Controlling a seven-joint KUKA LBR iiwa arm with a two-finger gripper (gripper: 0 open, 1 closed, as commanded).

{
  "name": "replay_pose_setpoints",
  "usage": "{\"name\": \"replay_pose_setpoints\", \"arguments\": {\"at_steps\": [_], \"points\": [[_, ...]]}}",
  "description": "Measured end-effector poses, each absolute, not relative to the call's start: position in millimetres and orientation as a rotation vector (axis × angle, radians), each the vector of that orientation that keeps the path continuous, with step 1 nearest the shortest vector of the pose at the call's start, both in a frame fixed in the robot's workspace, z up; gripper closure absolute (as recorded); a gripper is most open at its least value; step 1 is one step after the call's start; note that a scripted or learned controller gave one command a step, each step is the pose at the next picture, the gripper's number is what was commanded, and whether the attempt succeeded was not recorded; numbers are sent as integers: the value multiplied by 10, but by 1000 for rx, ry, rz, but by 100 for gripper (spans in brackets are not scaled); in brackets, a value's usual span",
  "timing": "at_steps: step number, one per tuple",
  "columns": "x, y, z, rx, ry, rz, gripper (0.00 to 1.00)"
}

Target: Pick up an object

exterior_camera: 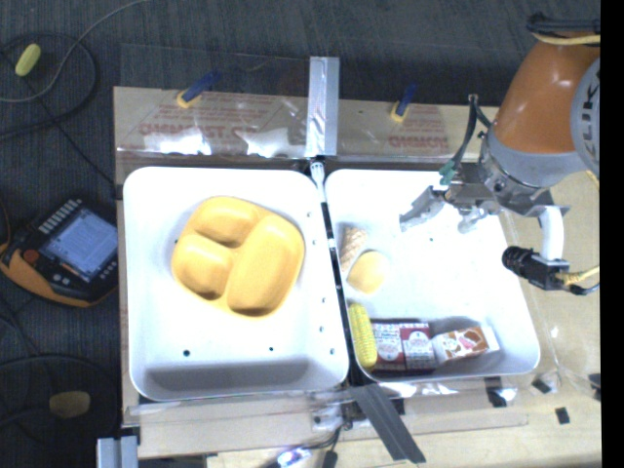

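Two shallow white bins sit side by side on the tabletop, and the objects are split unevenly between them. The left bin (pixel 156 359) holds one large yellow lumpy thing (pixel 237 255), something like a soft bread-shaped toy, lying near its middle. The right bin (pixel 517 330) carries several smaller pieces: a pale round item (pixel 367 271) and a small cone-like piece (pixel 352 242) close to the dividing wall, a corn cob (pixel 363 336) against the near-left corner, and a printed box (pixel 434 345) lying flat along the near wall.

The arm (pixel 548 96) reaches in from the right, and its jaws (pixel 444 208) hang over bare floor in the far half of the right bin, spread apart with nothing between them. They look raised rather than touching the floor, though the height is hard to judge from this slanted view.

Since the jaws are parted and unloaded, this reads as the approach before a grasp. The nearest candidate is the pale round item, somewhat left of and nearer than the jaws. Its rounded shape could slip, and the neighbouring cone and bin wall leave little room on that side.
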State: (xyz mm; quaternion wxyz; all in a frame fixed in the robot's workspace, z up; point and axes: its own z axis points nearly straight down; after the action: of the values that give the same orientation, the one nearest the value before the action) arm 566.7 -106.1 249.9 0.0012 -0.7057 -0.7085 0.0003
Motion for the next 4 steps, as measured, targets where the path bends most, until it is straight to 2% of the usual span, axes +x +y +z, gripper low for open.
{"name": "replay_pose_setpoints", "arguments": {"at_steps": [1,2,3,4], "points": [[5219,-1281,1221,-2087,-2344,2,0],[4898,-1136,915,-1929,-2504,-11,0],[5811,-1642,1387,-1842,-2546,0,0],[6075,-1232,932,-1562,-2740,-8,0]]}}
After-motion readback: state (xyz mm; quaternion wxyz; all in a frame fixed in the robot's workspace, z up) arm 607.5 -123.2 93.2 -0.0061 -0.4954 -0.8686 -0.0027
